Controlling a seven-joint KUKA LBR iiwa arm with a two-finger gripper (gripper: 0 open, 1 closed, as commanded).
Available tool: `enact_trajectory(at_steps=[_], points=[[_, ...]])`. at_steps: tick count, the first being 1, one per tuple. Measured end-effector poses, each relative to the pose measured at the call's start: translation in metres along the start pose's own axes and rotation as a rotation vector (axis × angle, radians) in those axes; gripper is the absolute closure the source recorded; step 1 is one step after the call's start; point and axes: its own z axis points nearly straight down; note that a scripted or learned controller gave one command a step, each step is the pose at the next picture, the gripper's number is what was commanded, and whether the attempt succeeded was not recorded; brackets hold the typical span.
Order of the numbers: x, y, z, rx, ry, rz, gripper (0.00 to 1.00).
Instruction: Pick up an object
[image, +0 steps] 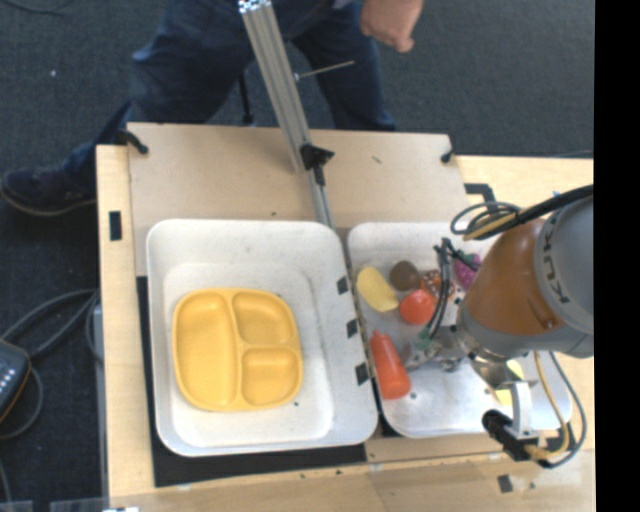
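Note:
The right bin (440, 420) holds a pale yellow oval object (377, 289), a small brown round object (404, 274), an orange-red ball (417, 306) and a long red-orange object (390, 366) lying near its left wall. A purple item (466, 264) peeks out beside the arm at the bin's far side. My gripper (432, 348) hangs low over the middle of this bin, just right of the long red-orange object and below the ball. The arm's orange band (505, 285) and grey wrist cover much of the gripper from above.
The left bin (165, 250) holds a yellow divided plate (238, 348). A slanted metal pole (285, 90) rises from the bench's far side between the bins. A person stands beyond the bench. Cables (540, 420) loop at the right bin's near right corner.

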Motion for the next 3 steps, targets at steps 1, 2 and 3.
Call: enact_trajectory(at_steps=[1, 2, 3], points=[[0.0, 0.0, 0.0, -0.001, 0.001, 0.003, 0.0], [-0.001, 0.002, -0.011, -0.008, -0.002, 0.006, 1.0], [-0.002, 0.004, -0.021, -0.015, -0.003, 0.007, 1.0]])
